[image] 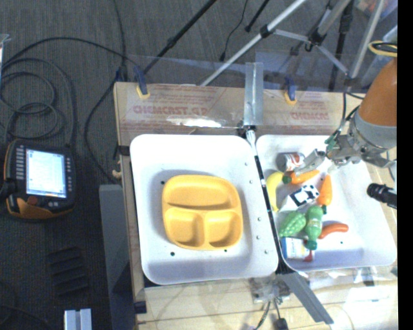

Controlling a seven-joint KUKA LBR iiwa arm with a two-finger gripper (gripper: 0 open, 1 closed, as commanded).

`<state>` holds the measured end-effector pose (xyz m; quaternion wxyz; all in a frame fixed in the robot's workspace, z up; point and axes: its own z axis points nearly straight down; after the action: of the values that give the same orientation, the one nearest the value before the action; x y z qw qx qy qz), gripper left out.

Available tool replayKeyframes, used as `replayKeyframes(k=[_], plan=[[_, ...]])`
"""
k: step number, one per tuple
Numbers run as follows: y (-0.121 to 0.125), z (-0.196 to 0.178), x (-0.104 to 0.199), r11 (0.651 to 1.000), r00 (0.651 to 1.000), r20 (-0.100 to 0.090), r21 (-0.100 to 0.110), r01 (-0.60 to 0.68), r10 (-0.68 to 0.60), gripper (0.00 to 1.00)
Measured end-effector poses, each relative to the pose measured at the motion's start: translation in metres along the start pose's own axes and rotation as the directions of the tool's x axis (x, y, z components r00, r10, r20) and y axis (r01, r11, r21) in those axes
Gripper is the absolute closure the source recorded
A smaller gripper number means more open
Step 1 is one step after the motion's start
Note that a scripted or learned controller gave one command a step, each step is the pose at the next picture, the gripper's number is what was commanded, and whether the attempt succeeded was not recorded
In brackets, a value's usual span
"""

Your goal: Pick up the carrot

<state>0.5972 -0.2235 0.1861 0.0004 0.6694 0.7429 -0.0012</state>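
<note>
Yellow tray point(201, 213): smooth plastic, slight sheen. White bins point(148, 193): smooth matt plastic. Counter point(187, 109): pale raw wood, matt. Carrot point(324, 189): glossy orange plastic. Floor point(64, 84): dark, rough carpet-like weave. Tripod legs point(284, 19): shiny metal.

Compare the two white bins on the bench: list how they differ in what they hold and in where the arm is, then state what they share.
The left bin holds a single yellow divided tray; the right bin holds a heap of toy foods, among them a carrot and a green vegetable. The gripper is above the right bin's far end, while nothing reaches over the left bin. Both are shallow, white, and sit side by side.
</note>
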Motion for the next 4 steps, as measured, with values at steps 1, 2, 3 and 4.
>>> replayKeyframes(k=[1, 2, 3, 4], plan=[[0.011, 0.093, -0.002, 0.999, 0.999, 0.001, 0.000, 0.038, -0.038, 0.00], [0.011, 0.085, -0.001, 0.999, 0.999, 0.001, 0.002, 0.039, -0.039, 1.00], [0.011, 0.085, -0.001, 0.999, 0.999, 0.001, 0.002, 0.039, -0.039, 0.00], [0.069, 0.012, -0.007, 0.998, 0.998, 0.001, -0.001, 0.063, -0.063, 0.00]])
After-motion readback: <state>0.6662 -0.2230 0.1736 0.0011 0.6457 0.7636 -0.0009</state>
